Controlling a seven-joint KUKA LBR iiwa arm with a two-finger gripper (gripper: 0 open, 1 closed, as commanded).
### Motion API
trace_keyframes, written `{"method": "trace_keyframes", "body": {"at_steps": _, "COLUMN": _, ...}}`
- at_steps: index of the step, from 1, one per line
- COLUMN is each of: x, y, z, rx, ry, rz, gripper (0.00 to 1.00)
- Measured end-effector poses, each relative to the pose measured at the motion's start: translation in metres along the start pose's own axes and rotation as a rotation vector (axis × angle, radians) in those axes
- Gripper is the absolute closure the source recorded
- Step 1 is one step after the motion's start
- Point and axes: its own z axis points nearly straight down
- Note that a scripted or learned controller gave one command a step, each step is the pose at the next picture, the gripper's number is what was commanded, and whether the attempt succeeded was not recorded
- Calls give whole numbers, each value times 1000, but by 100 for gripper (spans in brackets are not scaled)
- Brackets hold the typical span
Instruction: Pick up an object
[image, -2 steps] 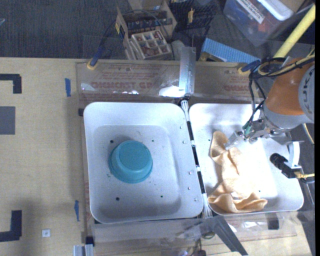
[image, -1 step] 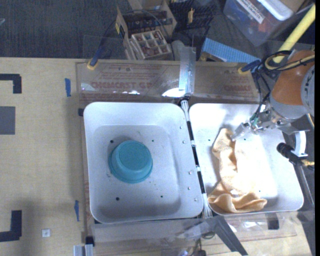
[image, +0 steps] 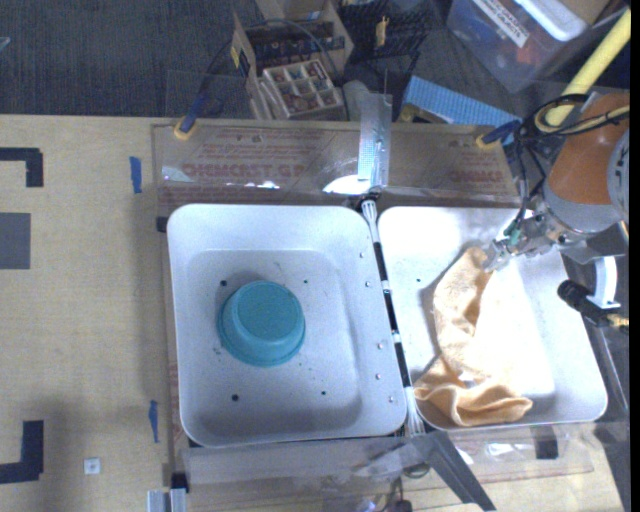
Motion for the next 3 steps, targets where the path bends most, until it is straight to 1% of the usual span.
{"method": "trace_keyframes", "body": {"at_steps": 1, "x": 0, "y": 0, "z": 0, "rx": 0, "ry": 0, "rz": 0, "gripper": 0}}
{"method": "trace_keyframes", "body": {"at_steps": 2, "x": -2, "y": 1, "z": -12, "rx": -5, "ry": -4, "rz": 1, "gripper": 100}}
{"method": "trace_keyframes", "body": {"at_steps": 3, "x": -1, "y": 1, "z": -12, "rx": -5, "ry": -4, "rz": 1, "gripper": 0}}
